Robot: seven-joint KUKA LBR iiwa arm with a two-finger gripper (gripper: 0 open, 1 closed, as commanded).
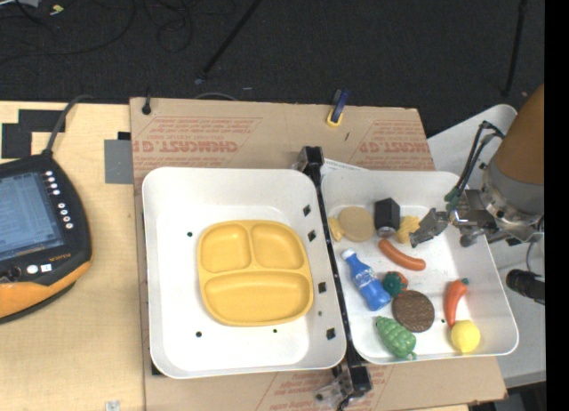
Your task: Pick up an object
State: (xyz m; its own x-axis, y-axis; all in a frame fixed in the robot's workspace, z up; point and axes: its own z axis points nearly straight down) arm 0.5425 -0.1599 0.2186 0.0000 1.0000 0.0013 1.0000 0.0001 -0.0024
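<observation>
**benchrat:** ok so the pincer [433,225] is hanging low over the right bin [498,267], dark fingers sticking out toward the left from the grey wrist. Honestly I can't tell from this angle how wide it's spread, the tips are just a dark smudge. Nothing visibly sitting between them, so I wouldn't call anything grabbed yet.

**pnp_dan:** agreed. Going left to right: the left bin [169,222] just has the yellow divided plate [254,273], well away from the arm. Then the right bin has the tan round cookie thing [355,221], blue bottle [364,279], green bumpy veggie [395,336], black block [386,214], brown disc [413,310], hot dog [402,254], orange carrot-ish piece [454,299] and the lemon [465,336].

**benchrat:** which one would you go for?

**pnp_dan:** my guess is the hot dog, or the little yellow bit [408,226] beside the black block, since the tips are hovering right next to those. Hot dog lies just below the tips with open floor around it. I'd straddle it across the short axis and come straight down, not at a slant, so it doesn't roll.

**benchrat:** the black block is close, could snag a finger.

**pnp_dan:** yeah, that's the risk. Centre it well first, then close.
</observation>
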